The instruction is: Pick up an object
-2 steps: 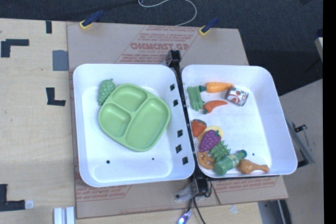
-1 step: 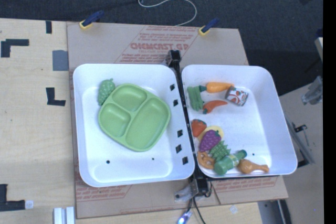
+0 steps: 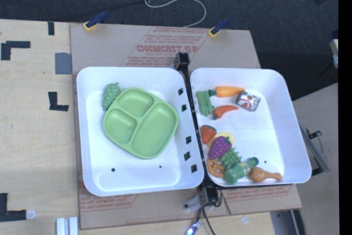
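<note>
Glossy white bins [image 3: 93,173] hold a smooth sectioned green plate [image 3: 141,123], knobbly toy food [image 3: 219,147].

One fixed camera looks down from above at a slant – not very near – and takes in both shallow white plastic bins [image 3: 88,118] together.

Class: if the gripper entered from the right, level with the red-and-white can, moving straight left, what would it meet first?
Probably the right bin's rim if low; otherwise the can. Height is unclear.

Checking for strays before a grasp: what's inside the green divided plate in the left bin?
The green plate shows three bare compartments. Green grapes lie beside its upper-left rim, touching it. What lies under the plate is covered.
</note>
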Robot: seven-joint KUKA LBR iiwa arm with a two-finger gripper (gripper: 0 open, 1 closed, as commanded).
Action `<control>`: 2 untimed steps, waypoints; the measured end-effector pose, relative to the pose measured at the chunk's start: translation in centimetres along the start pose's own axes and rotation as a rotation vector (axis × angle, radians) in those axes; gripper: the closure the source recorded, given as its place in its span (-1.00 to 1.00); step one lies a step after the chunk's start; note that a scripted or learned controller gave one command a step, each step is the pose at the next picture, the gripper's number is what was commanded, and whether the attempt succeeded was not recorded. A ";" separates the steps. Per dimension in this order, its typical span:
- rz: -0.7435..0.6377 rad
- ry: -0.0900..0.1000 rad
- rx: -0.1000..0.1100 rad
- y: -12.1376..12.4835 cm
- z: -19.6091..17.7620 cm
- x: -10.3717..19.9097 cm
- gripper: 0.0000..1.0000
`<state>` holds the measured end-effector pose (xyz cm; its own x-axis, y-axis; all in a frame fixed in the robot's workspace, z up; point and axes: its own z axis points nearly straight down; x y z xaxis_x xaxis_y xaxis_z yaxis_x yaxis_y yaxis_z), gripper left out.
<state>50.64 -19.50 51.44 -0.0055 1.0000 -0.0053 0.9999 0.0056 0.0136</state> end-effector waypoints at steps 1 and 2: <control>0.008 0.007 0.024 1.2 11.1 -2.9 1.00; 0.008 0.007 0.022 -2.7 16.5 -2.8 1.00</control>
<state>48.16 -22.36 34.93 0.0022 1.0000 0.0022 1.0000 -0.0022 -0.0080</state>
